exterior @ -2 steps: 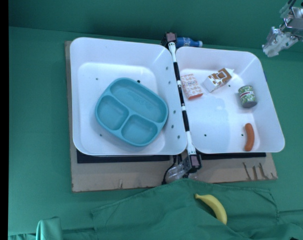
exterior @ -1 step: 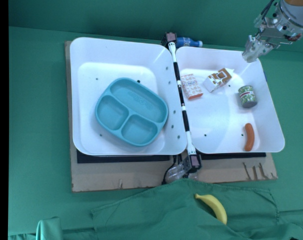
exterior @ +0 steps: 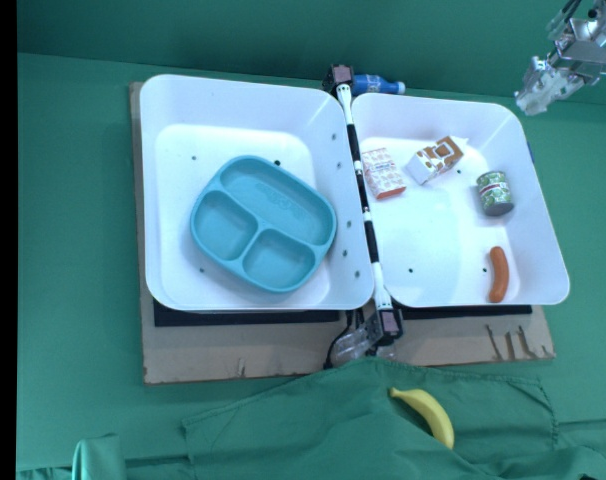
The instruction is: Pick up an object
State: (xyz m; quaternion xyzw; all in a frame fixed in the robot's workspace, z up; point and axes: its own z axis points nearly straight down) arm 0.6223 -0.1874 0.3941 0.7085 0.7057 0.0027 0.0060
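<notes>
The arm enters at the upper right of the frame and is cut off by the edge; its gripper (exterior: 536, 92) hangs over the green tabletop (exterior: 73, 218) just beyond the right bin's (exterior: 543, 238) upper right corner, holding nothing. It is too small and blurred to tell how it is set.

In the right bin lie a small carton (exterior: 435, 159) with orange and white print, tilted, and a flat red-patterned packet (exterior: 383, 173) beside it, near the upper left. A short green-labelled can (exterior: 494, 193) lies on its side toward the right wall, and a smooth orange sausage (exterior: 498, 273) rests below it.

The left bin (exterior: 173, 108) holds a glossy blue divided plate (exterior: 263, 224) with three compartments. A blue bottle (exterior: 375, 85) lies just behind the bins, partly hidden. A yellow banana (exterior: 426, 413) at lower centre is half tucked into wrinkled green cloth (exterior: 313, 428).
</notes>
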